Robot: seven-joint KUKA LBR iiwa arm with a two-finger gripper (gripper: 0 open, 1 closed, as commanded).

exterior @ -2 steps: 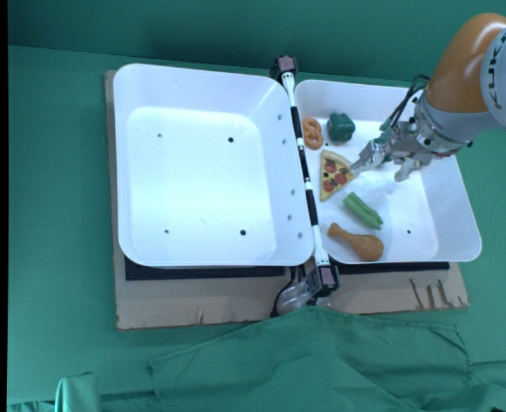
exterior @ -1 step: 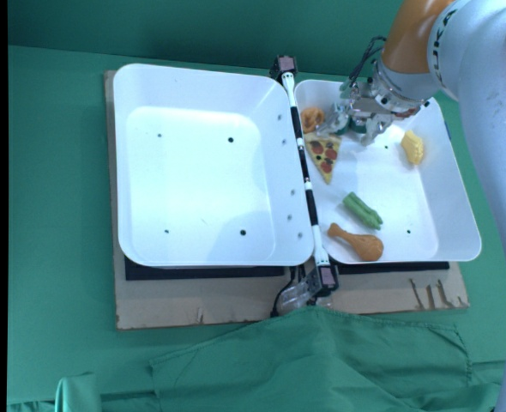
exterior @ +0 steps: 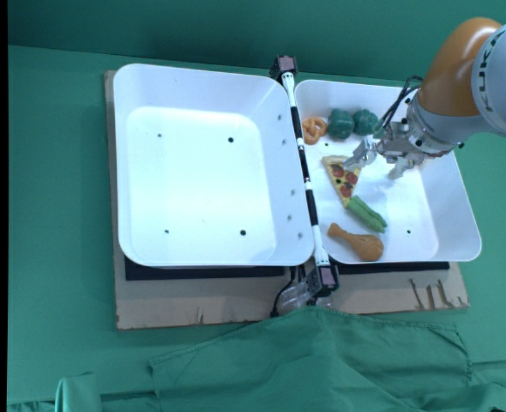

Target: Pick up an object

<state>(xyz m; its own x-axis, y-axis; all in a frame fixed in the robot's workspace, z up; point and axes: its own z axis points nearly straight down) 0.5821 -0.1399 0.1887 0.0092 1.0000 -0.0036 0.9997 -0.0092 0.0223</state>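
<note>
My gripper [exterior: 378, 163] hangs over the right bin [exterior: 446, 221], open, with nothing between its fingers. One fingertip [exterior: 357, 159] is just right of the pizza slice [exterior: 343, 177]; the other [exterior: 399, 170] points at bare bin floor. Below the slice lies a green bean pod [exterior: 367, 214], and a chicken drumstick [exterior: 357, 242] rests near the bin's front edge. An orange pretzel [exterior: 314, 128] and two dark green peppers [exterior: 352, 123] sit at the bin's back, left of the wrist.
The left bin [exterior: 150, 101] holds nothing I can see. A black-and-white divider bar [exterior: 302, 170] runs between the bins. Both rest on cardboard [exterior: 193, 312] over green cloth; rumpled cloth lies at the front.
</note>
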